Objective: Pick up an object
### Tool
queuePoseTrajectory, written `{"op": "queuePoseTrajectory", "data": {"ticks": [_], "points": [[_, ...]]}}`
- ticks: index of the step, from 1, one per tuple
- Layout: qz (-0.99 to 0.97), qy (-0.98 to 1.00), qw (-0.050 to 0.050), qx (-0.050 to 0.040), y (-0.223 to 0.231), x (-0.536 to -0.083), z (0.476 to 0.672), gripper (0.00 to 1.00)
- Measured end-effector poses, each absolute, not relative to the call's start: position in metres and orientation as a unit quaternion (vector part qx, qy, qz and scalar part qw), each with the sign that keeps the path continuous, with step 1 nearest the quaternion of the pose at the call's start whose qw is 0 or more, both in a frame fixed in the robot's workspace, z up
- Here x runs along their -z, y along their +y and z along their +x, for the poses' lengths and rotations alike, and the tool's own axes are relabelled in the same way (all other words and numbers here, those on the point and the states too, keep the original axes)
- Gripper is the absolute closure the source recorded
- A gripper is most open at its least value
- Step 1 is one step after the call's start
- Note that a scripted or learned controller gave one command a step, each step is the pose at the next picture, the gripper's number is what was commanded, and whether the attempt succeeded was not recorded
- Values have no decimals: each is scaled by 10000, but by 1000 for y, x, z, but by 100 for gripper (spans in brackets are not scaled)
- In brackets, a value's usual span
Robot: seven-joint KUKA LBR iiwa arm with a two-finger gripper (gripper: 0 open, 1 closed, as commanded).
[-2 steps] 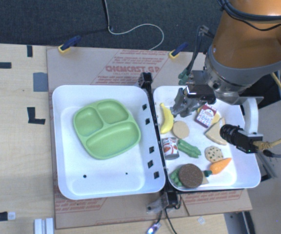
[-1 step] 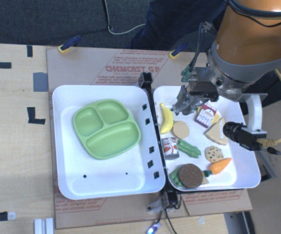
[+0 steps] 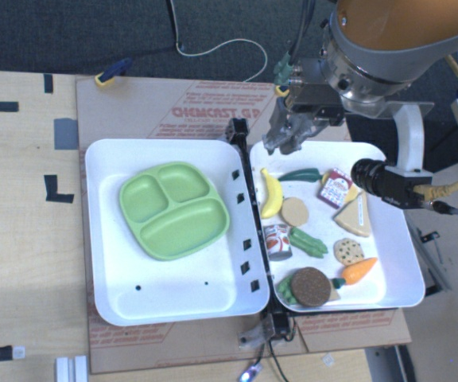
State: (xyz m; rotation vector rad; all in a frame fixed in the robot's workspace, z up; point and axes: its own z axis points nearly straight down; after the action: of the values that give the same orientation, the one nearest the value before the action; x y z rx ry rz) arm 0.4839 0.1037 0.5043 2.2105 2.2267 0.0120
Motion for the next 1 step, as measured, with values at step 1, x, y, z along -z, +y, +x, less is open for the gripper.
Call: {"op": "queuePoseTrajectory", "data": {"ticks": [1], "points": [[7066, 7076, -2, 8, 101, -499, 484, 0]]}}
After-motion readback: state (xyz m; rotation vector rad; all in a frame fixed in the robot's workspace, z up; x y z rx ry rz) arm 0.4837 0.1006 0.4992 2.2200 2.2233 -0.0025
